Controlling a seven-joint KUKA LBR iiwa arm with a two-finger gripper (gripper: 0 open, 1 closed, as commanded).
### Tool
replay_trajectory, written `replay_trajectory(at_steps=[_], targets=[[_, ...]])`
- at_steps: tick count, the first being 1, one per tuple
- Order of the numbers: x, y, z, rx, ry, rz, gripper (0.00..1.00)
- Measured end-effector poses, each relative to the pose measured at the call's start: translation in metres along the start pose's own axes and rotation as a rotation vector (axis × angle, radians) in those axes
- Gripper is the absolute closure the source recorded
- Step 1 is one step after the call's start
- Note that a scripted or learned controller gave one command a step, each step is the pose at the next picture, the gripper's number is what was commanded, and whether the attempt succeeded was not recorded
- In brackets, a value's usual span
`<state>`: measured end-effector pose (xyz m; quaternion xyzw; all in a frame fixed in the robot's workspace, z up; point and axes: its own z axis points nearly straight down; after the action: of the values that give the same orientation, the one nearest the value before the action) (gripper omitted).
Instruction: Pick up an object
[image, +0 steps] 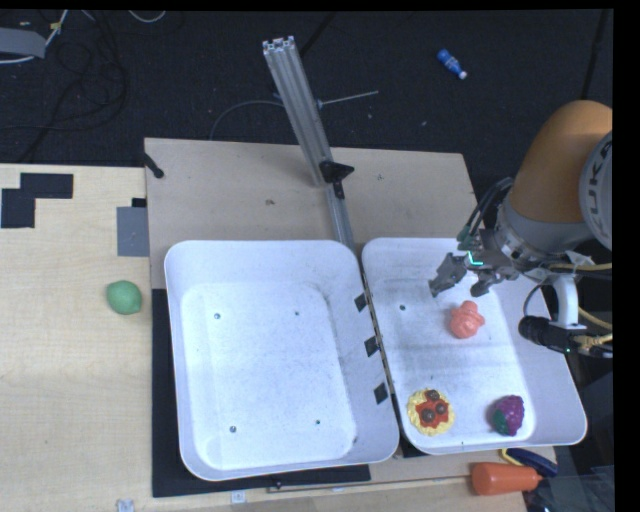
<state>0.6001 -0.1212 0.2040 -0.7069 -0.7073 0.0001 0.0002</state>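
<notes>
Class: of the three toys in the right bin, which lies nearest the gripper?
The pink toy, just below the gripper; the yellow toy and purple toy lie at the bin's near edge.

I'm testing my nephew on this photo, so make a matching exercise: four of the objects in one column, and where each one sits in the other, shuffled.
Objects
1. green ball
2. pink toy
3. purple grapes
4. orange carrot

Places
A. right bin, near corner
B. bench, left of both bins
C. right bin, just below the claw
D. outside the bins, front right

Pairs: 1-B, 2-C, 3-A, 4-D
</notes>
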Motion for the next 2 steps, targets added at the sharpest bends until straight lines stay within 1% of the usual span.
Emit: replay_trajectory(at_steps=[1, 2], targets=[[0.0, 0.0, 0.0, 0.0, 0.0, 0.0, 0.0], [0.005, 0.008, 0.054, 0.004, 0.001, -0.001, 0.0]])
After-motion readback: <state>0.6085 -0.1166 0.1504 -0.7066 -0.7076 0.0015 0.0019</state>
